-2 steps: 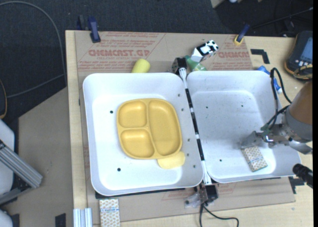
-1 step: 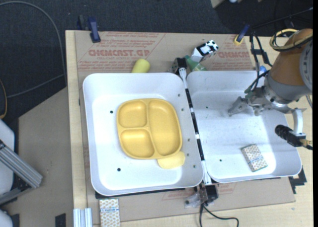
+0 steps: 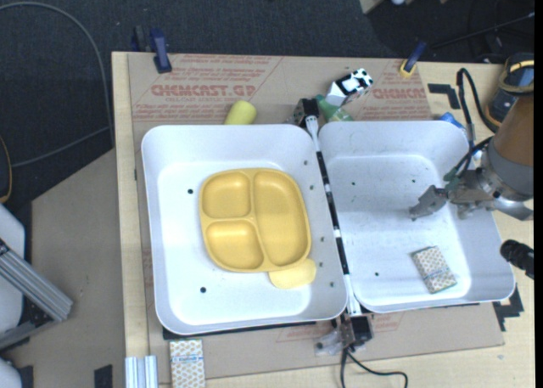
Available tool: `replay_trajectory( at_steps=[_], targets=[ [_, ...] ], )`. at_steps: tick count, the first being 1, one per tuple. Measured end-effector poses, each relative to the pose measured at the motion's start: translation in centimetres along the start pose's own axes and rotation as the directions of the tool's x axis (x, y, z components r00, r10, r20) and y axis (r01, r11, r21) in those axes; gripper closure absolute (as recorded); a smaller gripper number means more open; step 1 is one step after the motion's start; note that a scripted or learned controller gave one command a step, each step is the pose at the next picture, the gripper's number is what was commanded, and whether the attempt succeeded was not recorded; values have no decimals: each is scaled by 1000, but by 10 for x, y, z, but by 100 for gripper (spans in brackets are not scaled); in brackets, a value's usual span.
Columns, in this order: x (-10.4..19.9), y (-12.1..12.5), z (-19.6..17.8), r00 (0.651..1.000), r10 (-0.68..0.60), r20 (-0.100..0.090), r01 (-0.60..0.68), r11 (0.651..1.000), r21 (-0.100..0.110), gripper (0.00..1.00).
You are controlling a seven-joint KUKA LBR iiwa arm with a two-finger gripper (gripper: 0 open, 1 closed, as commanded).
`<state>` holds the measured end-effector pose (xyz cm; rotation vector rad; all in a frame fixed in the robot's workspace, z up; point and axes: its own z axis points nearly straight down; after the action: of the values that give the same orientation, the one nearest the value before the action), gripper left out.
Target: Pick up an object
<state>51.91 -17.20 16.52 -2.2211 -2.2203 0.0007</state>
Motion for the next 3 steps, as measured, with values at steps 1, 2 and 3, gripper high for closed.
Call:
replay_trajectory(
  at_steps=[1,2,3],
  targets=[
    [-20,90,15,1000,-2,2,2,1000,-3,0],
    [65,39,81,1000,-2,-1,2,1000,0,0],
    [-10,127,79,1000,-1,3,1,1000,-3,0]
  ],
)
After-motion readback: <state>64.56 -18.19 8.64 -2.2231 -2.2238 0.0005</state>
